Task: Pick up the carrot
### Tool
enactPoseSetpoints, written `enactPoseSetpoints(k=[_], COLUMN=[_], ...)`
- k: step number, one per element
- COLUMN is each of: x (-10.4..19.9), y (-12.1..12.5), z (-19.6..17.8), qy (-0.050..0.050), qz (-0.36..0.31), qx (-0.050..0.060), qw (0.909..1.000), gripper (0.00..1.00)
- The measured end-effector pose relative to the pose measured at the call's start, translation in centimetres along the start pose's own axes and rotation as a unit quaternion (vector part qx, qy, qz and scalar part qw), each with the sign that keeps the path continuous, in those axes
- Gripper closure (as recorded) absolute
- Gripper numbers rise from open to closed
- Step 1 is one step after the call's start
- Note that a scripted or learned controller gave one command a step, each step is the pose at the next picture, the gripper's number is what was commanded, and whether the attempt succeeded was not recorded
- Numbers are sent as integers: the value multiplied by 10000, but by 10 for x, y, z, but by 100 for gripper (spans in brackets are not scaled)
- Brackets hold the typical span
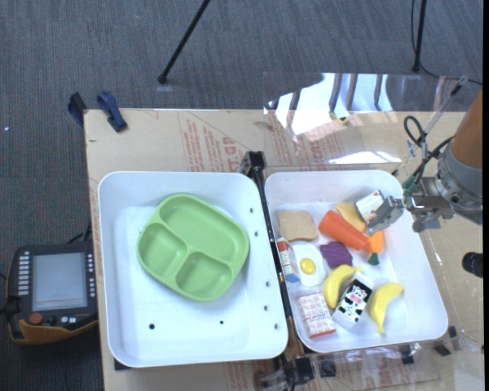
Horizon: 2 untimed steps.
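The carrot (pixel 345 230) is an orange toy lying slantwise in the right bin (pixel 424 255), with its thick end up-left and a small green tip at its lower right. My gripper (pixel 387 213) hangs just above the carrot's right end, close to the bin's right wall. The wrist and arm run off to the right. At this angle I cannot make out whether anything is gripped; the carrot seems to rest among the other toys.
Around the carrot lie a bread slice (pixel 297 225), a fried egg (pixel 310 265), a purple piece (pixel 336 255), two bananas (pixel 338 283), a cow-print carton (pixel 357 300) and a pink box (pixel 316 314). The left bin (pixel 122 316) holds a green divided plate (pixel 194 245).
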<state>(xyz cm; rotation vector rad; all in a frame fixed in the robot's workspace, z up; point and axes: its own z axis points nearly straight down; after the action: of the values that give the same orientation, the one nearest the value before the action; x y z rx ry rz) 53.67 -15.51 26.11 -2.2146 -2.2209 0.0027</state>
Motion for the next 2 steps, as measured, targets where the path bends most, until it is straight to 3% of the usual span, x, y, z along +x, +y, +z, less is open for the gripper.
enactPoseSetpoints(k=[1, 2], x=[-19, -49], y=[54, 79], z=[140, 174], qy=[19, 43], qz=[-192, 599], qx=[68, -15], qw=[9998, 9982], gripper=[0, 0])
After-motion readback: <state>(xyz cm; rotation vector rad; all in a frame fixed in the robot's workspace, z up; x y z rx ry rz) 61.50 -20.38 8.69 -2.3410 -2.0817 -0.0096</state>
